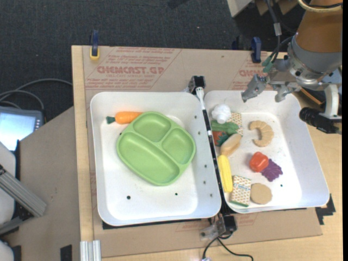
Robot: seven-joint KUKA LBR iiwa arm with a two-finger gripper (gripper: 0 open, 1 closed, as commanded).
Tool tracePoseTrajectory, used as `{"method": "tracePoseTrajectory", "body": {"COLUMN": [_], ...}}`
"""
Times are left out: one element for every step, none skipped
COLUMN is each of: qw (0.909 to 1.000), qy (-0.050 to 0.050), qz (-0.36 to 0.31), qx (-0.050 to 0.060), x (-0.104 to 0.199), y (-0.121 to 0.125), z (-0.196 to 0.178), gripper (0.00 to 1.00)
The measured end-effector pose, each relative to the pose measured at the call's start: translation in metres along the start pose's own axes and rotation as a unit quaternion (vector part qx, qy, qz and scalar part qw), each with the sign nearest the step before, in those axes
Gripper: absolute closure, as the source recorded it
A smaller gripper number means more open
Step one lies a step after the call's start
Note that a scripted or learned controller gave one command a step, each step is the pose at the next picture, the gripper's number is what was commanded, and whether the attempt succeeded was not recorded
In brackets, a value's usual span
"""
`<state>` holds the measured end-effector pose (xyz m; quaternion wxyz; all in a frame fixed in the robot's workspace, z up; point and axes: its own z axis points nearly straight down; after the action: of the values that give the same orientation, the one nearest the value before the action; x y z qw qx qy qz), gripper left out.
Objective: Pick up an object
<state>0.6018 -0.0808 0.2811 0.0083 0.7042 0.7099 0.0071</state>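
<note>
Croissant (pixel 262 132) lies in right bin (pixel 310 162), red pepper (pixel 259 161) at its 6 o'clock. Gripper (pixel 265 90) hangs at croissant's 12 o'clock, jaws spread, holding nothing. Green divided plate (pixel 156 147) occupies left bin (pixel 103 162).

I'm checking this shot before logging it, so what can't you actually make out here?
- Arm: cut off by the camera view's top and right edges.
- Items under the white ball and green piece: piled together along the right bin's left wall, too overlapped to name.
- Checkered piece: partly covered by the corn and the cookie.
- Carrot: one edge hidden behind the plate.
</note>
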Motion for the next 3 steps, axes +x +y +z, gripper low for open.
{"method": "tracePoseTrajectory", "body": {"qw": [0.9999, 0.9999, 0.9999], "qy": [0.001, -0.001, 0.002], "qz": [0.007, 0.006, 0.005], "qx": [0.015, 0.009, 0.015], "x": [-0.055, -0.114, -0.120], "y": [-0.020, 0.019, 0.004], "z": [0.080, 0.100, 0.203], "gripper": [0.00, 0.00, 0.00]}}
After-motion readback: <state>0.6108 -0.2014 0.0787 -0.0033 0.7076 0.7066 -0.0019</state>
